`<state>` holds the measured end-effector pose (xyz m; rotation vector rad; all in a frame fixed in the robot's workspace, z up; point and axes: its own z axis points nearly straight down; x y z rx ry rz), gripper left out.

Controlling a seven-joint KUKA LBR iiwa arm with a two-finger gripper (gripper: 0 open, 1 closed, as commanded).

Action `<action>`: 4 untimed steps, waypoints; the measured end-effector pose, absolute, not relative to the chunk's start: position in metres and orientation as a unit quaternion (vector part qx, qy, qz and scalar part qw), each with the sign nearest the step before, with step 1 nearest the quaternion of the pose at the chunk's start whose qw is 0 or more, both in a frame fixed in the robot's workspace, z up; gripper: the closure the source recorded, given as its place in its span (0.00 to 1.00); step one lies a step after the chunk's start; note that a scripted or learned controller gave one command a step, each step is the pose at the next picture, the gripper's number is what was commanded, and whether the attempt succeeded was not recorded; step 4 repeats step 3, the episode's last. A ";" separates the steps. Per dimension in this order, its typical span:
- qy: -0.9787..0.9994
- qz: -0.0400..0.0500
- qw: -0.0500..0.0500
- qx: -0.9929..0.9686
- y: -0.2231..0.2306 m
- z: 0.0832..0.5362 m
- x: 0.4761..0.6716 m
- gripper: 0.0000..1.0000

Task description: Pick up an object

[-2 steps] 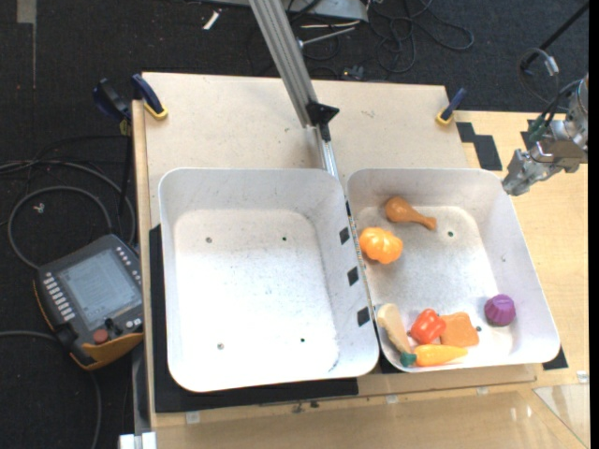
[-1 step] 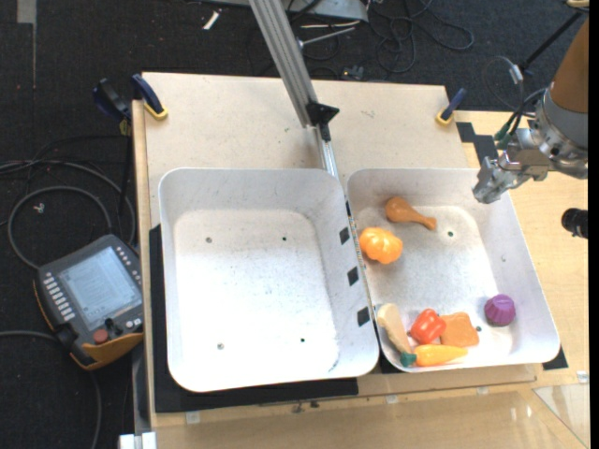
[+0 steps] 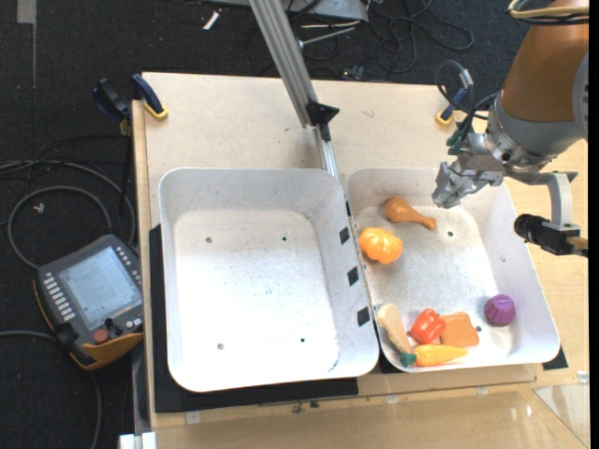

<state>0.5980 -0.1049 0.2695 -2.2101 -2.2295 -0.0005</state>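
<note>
In the right bin (image 3: 524, 269) the things to pick lie in two loose groups. Near the upper middle of its floor lies a brown toy drumstick (image 3: 409, 212), thick end to the left and thin end pointing right. Just below and left of it, close to the bin's left wall, sits a small orange pumpkin (image 3: 380, 245). The two are near each other but apart.

Along the bin's lower edge is a tighter cluster. A pale beige piece (image 3: 394, 325) leans by the lower-left corner. A red pepper (image 3: 426, 325) lies beside it, touching an orange block-shaped piece (image 3: 460, 330) on its right. A yellow-orange carrot (image 3: 438, 354) lies along the rim below them, with a dark green tip at its left end. A purple round piece (image 3: 500, 310) rests apart, toward the right wall.

The gripper (image 3: 450, 192) hangs over the upper part of the right bin, just right of the drumstick's thin end. Nothing shows between its fingers, and whether they are spread or closed cannot be told from this angle. The arm's orange band (image 3: 547, 59) rises toward the upper right.

The left bin (image 3: 178, 204) lies beside the right one, their rims overlapping in the middle. A slanted metal rail (image 3: 285, 50) crosses the bench (image 3: 243, 120) above them. A teach pendant (image 3: 91, 293) rests on the dark floor to the left.
</note>
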 end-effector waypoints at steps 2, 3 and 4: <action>-0.710 -0.001 0.001 -0.704 0.015 0.259 0.595 1.00; -0.710 0.001 0.001 -0.704 0.059 0.247 0.592 1.00; -0.710 0.001 0.001 -0.704 0.059 0.247 0.592 1.00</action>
